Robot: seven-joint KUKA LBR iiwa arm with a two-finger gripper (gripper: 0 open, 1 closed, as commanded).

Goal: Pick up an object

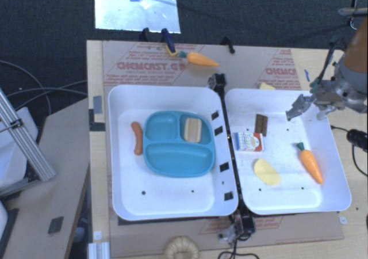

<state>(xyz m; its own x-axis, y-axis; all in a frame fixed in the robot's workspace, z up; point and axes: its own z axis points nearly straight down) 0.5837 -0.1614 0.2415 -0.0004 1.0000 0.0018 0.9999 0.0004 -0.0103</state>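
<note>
Gripper, grip state unclear, hovers over the right bin; 2 bins sit on cardboard.

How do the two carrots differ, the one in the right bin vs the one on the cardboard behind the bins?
Place: the bin carrot lies inside the right bin near its right wall; the cardboard carrot lies outside both bins, on the cardboard sheet.
Pose: the bin carrot runs diagonally, green top up-left; the cardboard carrot lies nearly level, green top left.
Shared: both orange, tapered, green-topped, neither touched by the gripper.
</note>
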